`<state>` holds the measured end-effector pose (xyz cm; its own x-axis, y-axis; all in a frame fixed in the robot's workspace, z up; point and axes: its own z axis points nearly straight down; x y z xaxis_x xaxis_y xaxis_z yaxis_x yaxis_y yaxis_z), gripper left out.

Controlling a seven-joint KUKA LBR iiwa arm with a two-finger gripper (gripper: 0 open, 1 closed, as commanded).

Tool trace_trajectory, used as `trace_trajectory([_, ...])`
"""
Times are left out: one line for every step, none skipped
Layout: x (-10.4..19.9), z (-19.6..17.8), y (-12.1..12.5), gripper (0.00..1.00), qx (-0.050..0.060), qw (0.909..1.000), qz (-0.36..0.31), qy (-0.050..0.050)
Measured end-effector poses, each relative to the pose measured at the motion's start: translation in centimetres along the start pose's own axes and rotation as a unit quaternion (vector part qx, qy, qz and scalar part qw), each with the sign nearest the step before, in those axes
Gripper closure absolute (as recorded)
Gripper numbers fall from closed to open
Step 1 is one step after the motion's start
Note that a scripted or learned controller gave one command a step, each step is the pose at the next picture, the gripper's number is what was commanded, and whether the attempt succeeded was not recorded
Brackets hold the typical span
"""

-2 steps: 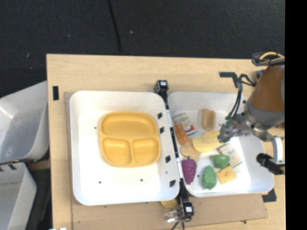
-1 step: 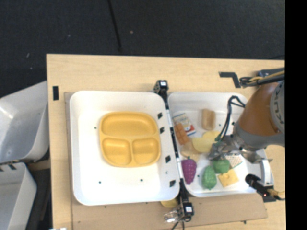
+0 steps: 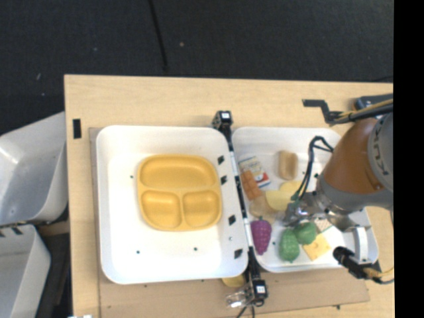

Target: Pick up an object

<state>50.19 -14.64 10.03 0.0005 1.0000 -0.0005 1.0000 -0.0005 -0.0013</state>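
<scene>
Nearest, at the front edge of the bench (image 3: 146, 101), a small yellow item (image 3: 232, 281) is seen, partly tucked under the front rim of the left bin (image 3: 119, 244); its kind cannot be told. A black clip (image 3: 257, 287) is fixed just beside it, where the two bins meet.

Right bin (image 3: 265, 141), front part: a purple grape-like piece (image 3: 261, 234) is lodged against the dividing wall. A green piece (image 3: 289, 246) lies just beside it, and a second green piece (image 3: 307, 232) is found touching the first on its far right. A yellow block (image 3: 318, 248) is set against the second green piece.

Gripper (image 3: 299, 212): positioned low over the right bin, directly above and behind the two green pieces. Whether it is open or closed cannot be told, and nothing is seen held in it. It is carried by the arm (image 3: 351, 167), which enters from the right and is marked by an orange band.

Right bin, middle and far part: a pale yellow item (image 3: 286, 192) is found just behind the gripper. An orange item (image 3: 251, 185) lies near the dividing wall, with a white-and-red packet (image 3: 254, 167) behind it. A tan piece (image 3: 287, 164) is placed farthest back.

Left bin: a yellow divided tray (image 3: 179, 191), three compartments, is laid flat near the centre.

Far rim: a second black clip (image 3: 222, 118) is fixed at the junction of the bins.
</scene>
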Motion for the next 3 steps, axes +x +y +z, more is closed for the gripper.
trace_trajectory([8.4, -10.7, -1.1, 1.00, -0.005, 1.0000, -0.005, 0.001])
trace_trajectory([2.8, -11.9, -1.2, 1.00, -0.002, 1.0000, 0.002, -0.001])
trace_trajectory([6.9, -21.4, -1.0, 1.00, -0.007, 1.0000, -0.003, 0.000])
